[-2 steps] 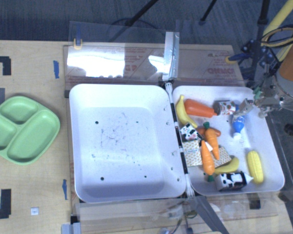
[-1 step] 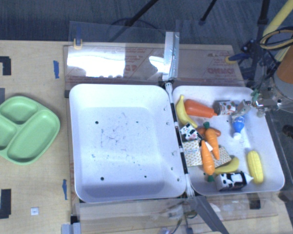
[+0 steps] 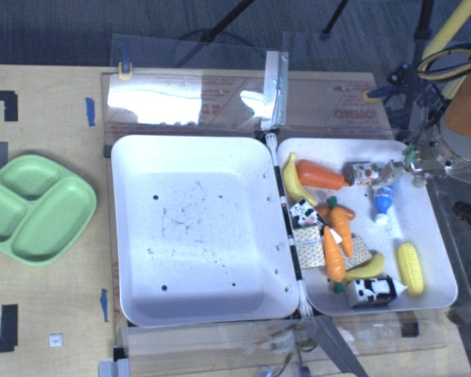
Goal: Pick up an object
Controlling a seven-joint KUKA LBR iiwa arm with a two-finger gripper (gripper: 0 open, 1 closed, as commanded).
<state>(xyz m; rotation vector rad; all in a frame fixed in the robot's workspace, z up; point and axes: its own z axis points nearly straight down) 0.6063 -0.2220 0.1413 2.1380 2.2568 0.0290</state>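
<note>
A: Where is the arm's two-finger gripper (image 3: pixel 402 166) sitting, and what is it doing?

B: It is hanging over the upper right part of the shallow white right-hand bin (image 3: pixel 439 234), reaching in from the right edge. Whether it is spread or pressed together cannot be told; nothing is showing in its grasp.

A: Which object is lying nearest to it?

B: The small blue-and-white plastic bottle (image 3: pixel 383 203) is lying just below and slightly left of the gripper, its long axis running roughly up and down the view. A small red-and-grey item (image 3: pixel 359 173) is resting just to the gripper's left.

A: And the rest?

B: The orange plastic carrot (image 3: pixel 322 177) and the yellow plastic banana (image 3: pixel 293 181) are lying further left, near the divider. The yellow plastic corn cob (image 3: pixel 409 265) is lying well below the gripper, its axis near vertical. A second carrot (image 3: pixel 334 251) is sitting mid-bin.

A: What is the coming move turning on?

B: Judging from this, a short drop down and leftward toward the bottle, jaws closing across its narrow width.
</note>
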